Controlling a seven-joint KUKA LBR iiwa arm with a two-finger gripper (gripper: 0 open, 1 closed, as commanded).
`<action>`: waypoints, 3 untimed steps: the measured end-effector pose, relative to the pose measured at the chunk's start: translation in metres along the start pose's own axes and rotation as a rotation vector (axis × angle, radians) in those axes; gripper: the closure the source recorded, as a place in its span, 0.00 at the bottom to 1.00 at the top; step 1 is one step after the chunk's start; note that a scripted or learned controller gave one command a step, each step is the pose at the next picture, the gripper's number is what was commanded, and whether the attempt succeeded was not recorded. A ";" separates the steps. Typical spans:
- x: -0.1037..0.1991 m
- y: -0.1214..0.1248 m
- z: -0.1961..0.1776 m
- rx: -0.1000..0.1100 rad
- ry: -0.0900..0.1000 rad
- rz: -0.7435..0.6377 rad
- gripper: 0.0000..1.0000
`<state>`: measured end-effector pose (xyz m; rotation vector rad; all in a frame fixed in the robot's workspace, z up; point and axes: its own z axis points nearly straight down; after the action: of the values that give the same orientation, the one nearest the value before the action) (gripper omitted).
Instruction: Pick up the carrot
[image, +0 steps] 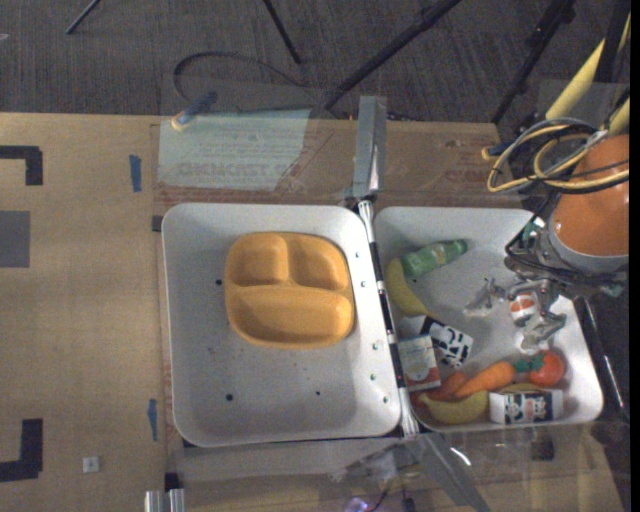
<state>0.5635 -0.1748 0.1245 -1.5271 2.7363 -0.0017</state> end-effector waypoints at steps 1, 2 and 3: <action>0.049 0.048 0.037 0.007 -0.002 -0.319 0.00; 0.046 0.047 0.026 0.012 -0.007 -0.316 1.00; -0.028 0.113 -0.070 -0.003 0.002 -0.241 1.00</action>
<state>0.4811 -0.0916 0.1939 -1.8473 2.5350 -0.0002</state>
